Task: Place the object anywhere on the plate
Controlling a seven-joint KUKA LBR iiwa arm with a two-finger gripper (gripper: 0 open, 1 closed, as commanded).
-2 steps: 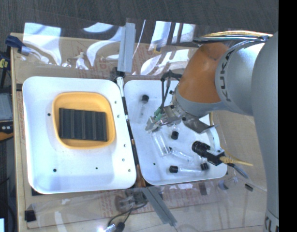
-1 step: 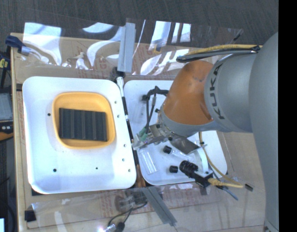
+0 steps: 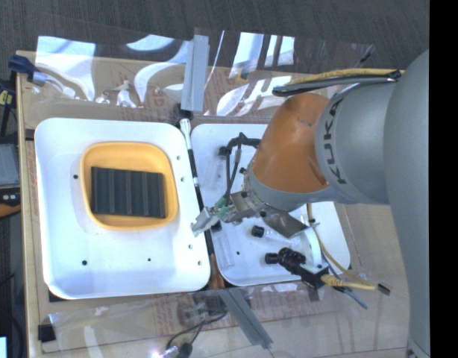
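Right, camera view, looking down at a slant.

Containers: the left bin [image 3: 57, 200] holds a yellow plate [image 3: 124, 154] with rounded corners, sitting toward the bin's 12 o'clock half. On the plate lies the dark ribbed slab [image 3: 130, 192], flat and roughly centred, well inside the rim. The right bin [image 3: 210, 144] carries loose bits: a small black piece [image 3: 257, 232] near its middle and a larger black part [image 3: 285, 258] toward 5 o'clock.

Task's thing: the slab is rectangular and near black, with raised ridges running 12 to 6. I see nothing on top of it.

Tool: the gripper [image 3: 206, 221] hangs at 9 o'clock of the right bin, just beside the wall shared by the two bins and at 3 o'clock from the plate. I cannot tell whether it is spread or pressed together, and I see nothing in it.

Surroundings: the arm [image 3: 363, 140], with its orange band [image 3: 296, 148], covers much of the right bin from 3 o'clock. A yellow cable [image 3: 341, 73] runs across at 1 o'clock. A grey bar [image 3: 194, 73] stands at 12 o'clock between the bins.
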